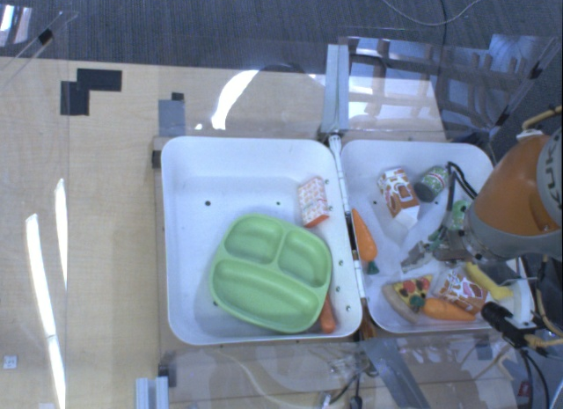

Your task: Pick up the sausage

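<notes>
Camera view: we take the reddish-brown sausage (327, 315) to lie in the left bin (189, 222), at its near right corner, touching the green plate (264, 275), long axis running near-to-far. Farther back, the gripper (424, 256) hangs over the right bin (479, 157); we cannot tell whether it is open. The sausage lies view-left of it, across the bin walls.

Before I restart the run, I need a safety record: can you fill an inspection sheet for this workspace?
Surface: left bin and right bin, white, on wooden bench.
Job's thing: sausage, probably the orange-red piece beside the green plate, left bin.
Clutter: carrot, carton, can, pizza slice, banana in right bin.
Grippers: tool over right bin.
Cables: thin loop on floor.
Surroundings: dark carpet, clear panels.
</notes>
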`<control>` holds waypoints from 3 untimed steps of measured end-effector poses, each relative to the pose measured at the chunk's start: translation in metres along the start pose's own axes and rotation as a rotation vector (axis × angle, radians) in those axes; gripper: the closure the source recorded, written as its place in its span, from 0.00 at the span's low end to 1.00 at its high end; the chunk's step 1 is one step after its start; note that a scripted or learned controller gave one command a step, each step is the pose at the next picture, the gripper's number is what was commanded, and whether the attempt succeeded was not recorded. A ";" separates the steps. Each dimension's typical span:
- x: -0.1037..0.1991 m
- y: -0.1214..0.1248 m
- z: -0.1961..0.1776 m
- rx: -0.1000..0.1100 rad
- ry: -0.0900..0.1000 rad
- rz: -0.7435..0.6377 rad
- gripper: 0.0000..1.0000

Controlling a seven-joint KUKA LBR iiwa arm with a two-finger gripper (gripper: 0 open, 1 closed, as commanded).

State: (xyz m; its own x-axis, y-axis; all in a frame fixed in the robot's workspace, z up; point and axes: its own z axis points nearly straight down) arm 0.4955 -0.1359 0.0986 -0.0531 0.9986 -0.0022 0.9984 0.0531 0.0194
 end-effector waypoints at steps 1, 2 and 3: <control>-0.004 -0.003 0.010 0.005 0.002 -0.048 0.00; -0.005 0.000 0.000 0.000 0.001 -0.051 1.00; -0.005 0.000 0.000 0.000 0.001 -0.050 0.00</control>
State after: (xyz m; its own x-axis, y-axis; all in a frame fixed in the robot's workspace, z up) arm 0.4958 -0.1412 0.0988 -0.1028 0.9947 -0.0023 0.9945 0.1028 0.0192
